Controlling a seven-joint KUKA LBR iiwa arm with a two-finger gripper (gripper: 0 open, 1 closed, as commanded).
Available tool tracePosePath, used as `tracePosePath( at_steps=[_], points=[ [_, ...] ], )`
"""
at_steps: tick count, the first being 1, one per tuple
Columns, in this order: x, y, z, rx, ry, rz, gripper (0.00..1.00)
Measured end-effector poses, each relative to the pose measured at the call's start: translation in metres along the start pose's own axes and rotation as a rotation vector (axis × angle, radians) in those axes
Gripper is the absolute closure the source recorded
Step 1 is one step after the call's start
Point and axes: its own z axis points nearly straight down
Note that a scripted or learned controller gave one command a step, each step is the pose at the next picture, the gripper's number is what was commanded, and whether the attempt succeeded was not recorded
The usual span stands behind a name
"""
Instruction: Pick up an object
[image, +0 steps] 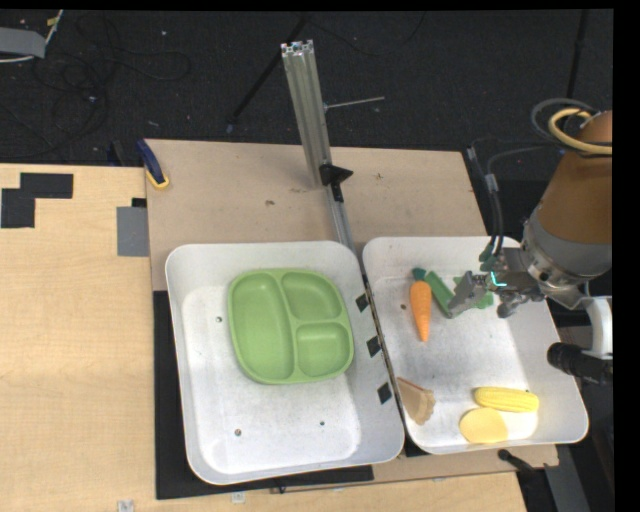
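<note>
The jaws, whose opening cannot be made out, sit low in the right bin just beside the toy carrot, which looks light, rigid and smooth-skinned, so grip it across the thick orange upper body, not the tapered tip.

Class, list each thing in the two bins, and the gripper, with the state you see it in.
Green divided plate: flat in left bin.
Carrot: lying in right bin, not gripped.
Yellow corn: lying flat.
Yellow round piece: resting beside corn.
Tan wedge: lying flat.
Gripper: low over right bin.
</note>
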Motion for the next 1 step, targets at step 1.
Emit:
tracePosePath(
  at_steps=[1],
  points=[
    [0.0000,0.0004,-0.0008,-0.002,0.000,0.000,0.00]
  ],
)
